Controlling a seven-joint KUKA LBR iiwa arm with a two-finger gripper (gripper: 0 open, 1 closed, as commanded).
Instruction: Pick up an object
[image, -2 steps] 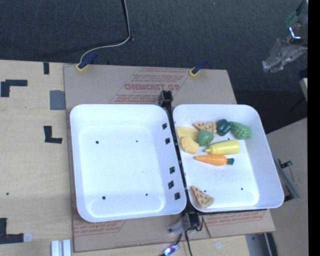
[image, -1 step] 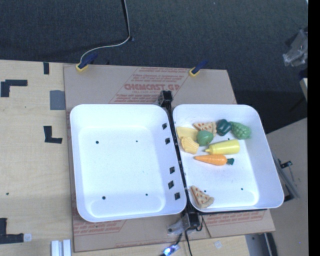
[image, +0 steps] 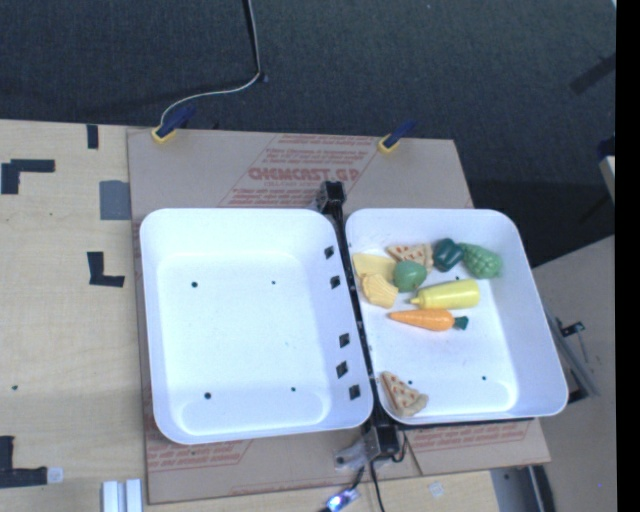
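Whether the gripper is open or shut, and whether it has hold of anything, cannot be told here. The things to pick all lie in the right bin, most of them bunched in its far left part: a pale yellow wedge and a ridged yellow lump near the seam, a round green piece touching them, a tan speckled slice behind it, then a dark green pepper and a knobbly light green cluster further right. A smooth yellow stick-shaped piece lies crosswise just above a tapered orange carrot. A second tan slice sits apart in the near left corner, against the wall. The near right floor of this bin is bare glossy white. The left bin shows a smooth white floor with rounded corners. Black clips line the seam, and both bins rest on a cardboard sheet.
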